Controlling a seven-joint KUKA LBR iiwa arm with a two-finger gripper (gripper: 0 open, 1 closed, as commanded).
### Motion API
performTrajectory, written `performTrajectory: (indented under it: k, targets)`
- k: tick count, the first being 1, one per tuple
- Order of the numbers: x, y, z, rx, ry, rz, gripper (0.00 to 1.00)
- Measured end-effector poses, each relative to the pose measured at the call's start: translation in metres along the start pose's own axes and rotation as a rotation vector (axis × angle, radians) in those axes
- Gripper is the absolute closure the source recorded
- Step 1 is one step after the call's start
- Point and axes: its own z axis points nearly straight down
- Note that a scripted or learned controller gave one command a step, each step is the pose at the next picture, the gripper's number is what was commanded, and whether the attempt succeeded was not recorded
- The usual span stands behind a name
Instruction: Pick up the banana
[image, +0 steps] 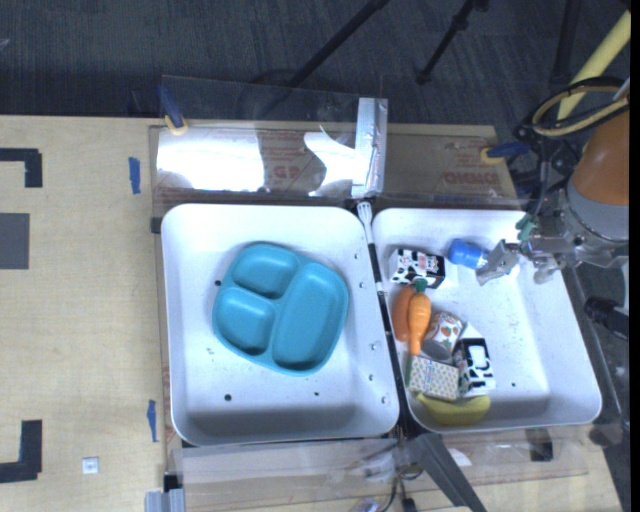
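yellow and half buried, the banana (455, 408) lies closest to the camera, at the near wall of the right bin (560, 380), its long axis running roughly left to right along that wall. most of it is hidden: a patterned packet (434, 378) and a black-and-white box (476, 364) sit on top of it, so a curved yellow strip along the near edge is all that is open to a grasp. behind those lie a small foil-looking pack (443, 334), a carrot (417, 312) standing nearly lengthwise toward the far side, another black-and-white carton (416, 266) and a blue object (465, 252) near the far wall. the left bin (190, 300) holds a blue divided tray (280, 305), well apart from all of this. the gripper (505, 260) hangs over the far right part of the right bin, just beside the blue object, at the end of the grey arm with its orange band (605, 170); whether its jaws stand apart or together cannot be told from this angle, and nothing shows between them. the relation that counts: the banana lies toward the camera and somewhat to the left of the gripper, with the whole cluster of clutter between them. judging by this, the pick has not begun; the approach would need to travel to the near wall and close across the banana's short width, from near side to far, where the overlying packets are likely to get in the way.
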Motion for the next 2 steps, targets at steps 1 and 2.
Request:
performTrajectory:
  k: [1, 2]
  targets:
    - [0.000, 0.001, -0.010, -0.003, -0.001, 0.000, 1.00]
    - [0.007, -0.023, -0.117, -0.006, -0.004, -0.249, 1.00]
